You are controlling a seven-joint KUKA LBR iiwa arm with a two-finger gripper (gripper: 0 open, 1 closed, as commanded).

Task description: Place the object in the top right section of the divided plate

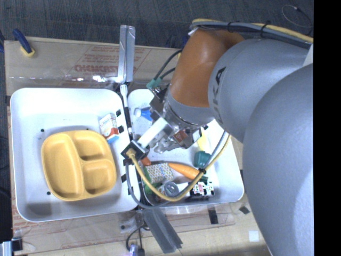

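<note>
- Camera view has the tool (pixel 171 138) low over the clutter in the right bin (pixel 230 188); whether it is open, or has hold of anything, I cannot tell.
- Picking looks like the step in hand.
- A likely object, the carrot (pixel 184 169), lies in that bin, long axis left-right, tip toward the right.
- Next: lift clear, cross to the yellow divided plate (pixel 79 164) in the left bin (pixel 32 105), and release over its top right section.

Even, bright overhead light. The left bin (pixel 32 121) glares near white; a soft shadow lies below the plate (pixel 79 164). The arm (pixel 256 100) looms large and slightly soft.
</note>
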